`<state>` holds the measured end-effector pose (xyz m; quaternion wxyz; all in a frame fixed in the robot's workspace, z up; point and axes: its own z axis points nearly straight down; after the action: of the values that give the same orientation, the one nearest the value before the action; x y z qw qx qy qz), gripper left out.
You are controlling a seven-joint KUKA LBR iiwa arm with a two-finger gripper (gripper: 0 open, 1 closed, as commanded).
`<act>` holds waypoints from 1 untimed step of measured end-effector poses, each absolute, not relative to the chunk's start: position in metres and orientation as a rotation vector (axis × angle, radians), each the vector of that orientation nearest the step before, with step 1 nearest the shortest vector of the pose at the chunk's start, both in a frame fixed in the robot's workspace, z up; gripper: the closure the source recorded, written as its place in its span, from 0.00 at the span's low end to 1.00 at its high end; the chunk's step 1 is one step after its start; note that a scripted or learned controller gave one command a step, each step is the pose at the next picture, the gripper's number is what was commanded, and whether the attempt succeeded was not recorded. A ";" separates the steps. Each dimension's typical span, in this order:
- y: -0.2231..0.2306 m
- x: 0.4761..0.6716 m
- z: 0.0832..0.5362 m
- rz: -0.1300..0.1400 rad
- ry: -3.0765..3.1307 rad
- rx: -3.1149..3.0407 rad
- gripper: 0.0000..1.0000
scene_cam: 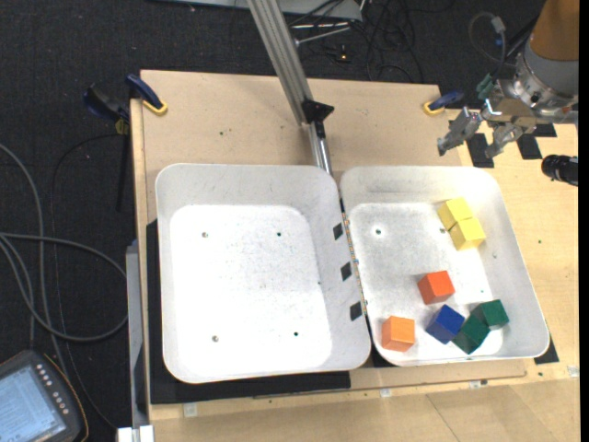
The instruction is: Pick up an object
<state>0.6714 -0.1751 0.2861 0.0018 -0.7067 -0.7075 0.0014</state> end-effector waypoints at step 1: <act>-0.175 0.672 0.289 0.003 -2.224 -2.218 0.00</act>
<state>0.6716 -0.1748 0.2887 0.0005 -0.7061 -0.7081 0.0010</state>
